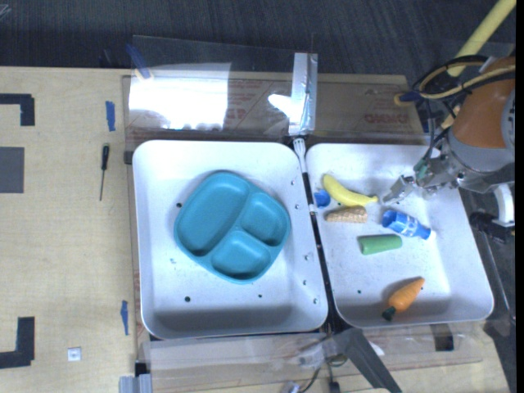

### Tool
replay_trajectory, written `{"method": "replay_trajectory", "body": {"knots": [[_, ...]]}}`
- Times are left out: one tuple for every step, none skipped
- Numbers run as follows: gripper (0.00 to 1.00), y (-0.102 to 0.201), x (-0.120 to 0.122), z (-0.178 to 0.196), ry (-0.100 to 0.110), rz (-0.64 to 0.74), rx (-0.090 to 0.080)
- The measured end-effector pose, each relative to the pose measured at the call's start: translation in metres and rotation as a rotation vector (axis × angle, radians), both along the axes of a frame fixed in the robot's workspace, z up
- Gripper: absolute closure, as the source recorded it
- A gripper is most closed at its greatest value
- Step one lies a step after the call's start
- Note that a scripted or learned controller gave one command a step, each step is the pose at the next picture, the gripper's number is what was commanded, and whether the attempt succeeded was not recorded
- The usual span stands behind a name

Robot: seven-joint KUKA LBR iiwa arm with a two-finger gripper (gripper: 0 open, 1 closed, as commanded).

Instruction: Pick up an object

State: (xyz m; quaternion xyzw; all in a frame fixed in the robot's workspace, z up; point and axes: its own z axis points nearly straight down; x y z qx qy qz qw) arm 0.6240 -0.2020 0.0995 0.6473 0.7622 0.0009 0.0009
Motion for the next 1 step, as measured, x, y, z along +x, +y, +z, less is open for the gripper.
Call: {"method": "replay_trajectory", "body": {"knots": [[0.00, 0.0292, -0.0369, -0.0132, -0.002, -0.061, -0.001]]}}
